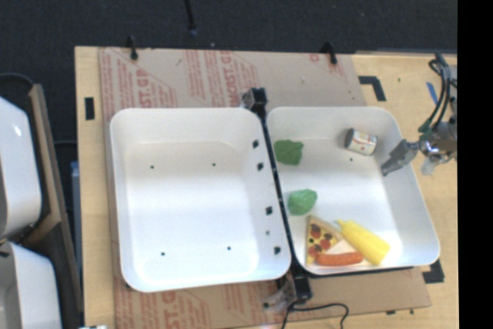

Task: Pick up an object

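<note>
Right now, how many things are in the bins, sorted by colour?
Green: 2, a green lump and another green lump
Yellow: 1, yellow piece
Orange-red: 1, carrot-like stick
Multicoloured: 1, pizza slice
Grey-white: 1, small can
Total: 6

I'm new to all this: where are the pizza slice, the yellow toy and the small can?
pizza slice (322, 238): camera view, its topped middle.
yellow toy (365, 240): camera view, mid-body.
small can (360, 140): camera view, its side.

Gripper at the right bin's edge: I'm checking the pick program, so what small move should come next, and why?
Probably a short move leftward, further over the right white bin. The gripper sits at that bin's right rim with nothing visibly between its fingers, and the small grey and white cylinder lies nearest, just to its left. The green lumps, pizza slice and yellow piece lie farther off.
</note>
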Robot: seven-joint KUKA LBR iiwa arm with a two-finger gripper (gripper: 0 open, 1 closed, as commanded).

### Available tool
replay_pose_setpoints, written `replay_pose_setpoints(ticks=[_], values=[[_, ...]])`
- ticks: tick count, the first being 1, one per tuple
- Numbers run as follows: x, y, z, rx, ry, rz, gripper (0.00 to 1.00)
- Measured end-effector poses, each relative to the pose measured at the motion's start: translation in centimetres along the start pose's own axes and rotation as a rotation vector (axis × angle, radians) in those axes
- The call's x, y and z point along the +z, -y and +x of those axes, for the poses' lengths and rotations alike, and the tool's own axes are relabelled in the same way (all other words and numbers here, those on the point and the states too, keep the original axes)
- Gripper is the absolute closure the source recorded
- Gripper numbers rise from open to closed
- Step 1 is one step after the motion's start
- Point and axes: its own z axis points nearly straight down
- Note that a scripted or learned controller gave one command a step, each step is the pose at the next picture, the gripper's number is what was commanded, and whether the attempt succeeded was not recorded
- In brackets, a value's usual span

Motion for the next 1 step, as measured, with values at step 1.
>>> replay_pose_setpoints(ticks=[1], values=[[11.41, -5.51, -1.84, 0.0, -0.003, 0.01, 0.0]])
